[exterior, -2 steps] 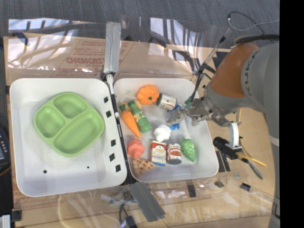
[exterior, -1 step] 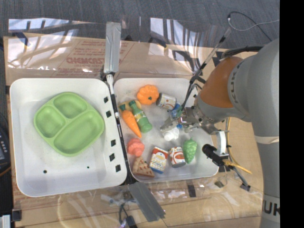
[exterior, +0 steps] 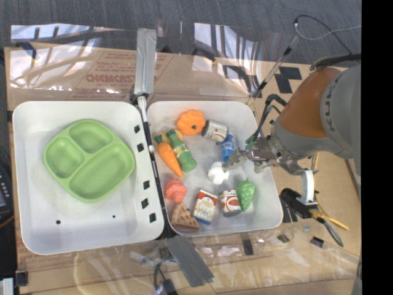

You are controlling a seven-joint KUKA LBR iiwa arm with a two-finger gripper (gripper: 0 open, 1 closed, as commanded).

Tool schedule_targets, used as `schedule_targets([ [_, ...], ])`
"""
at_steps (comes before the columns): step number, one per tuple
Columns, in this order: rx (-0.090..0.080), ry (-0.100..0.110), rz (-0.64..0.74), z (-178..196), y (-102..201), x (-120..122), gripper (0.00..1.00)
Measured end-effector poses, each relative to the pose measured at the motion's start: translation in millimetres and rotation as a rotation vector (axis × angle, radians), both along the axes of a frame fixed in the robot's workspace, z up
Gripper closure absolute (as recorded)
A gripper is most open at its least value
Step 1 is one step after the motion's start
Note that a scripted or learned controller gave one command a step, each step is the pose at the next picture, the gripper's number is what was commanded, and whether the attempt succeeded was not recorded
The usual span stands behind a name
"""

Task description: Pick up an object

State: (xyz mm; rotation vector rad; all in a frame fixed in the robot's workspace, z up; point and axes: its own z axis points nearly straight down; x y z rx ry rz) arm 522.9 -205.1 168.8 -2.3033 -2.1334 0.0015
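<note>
The right bin holds several toy foods: an orange pumpkin, a small can, a blue bottle, a green bottle, a carrot, a white lump, a green bunch, a red-and-white can, a small carton, a pink fruit and a pizza slice. My gripper is low over the bin's right side, between the blue bottle, the white lump and the green bunch. Nothing is visibly held in it.
The left bin bears a green divided plate. A raised divider with black clips separates the bins. The arm's orange band hangs over the right bin's rim. Cables and tools lie on the bench to the right.
</note>
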Motion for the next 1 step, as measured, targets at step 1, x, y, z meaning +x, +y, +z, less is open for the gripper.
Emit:
schedule_targets([
  [1,-0.002,-0.001,-0.008,-77.1,-1.2,9.7,0.00],
])
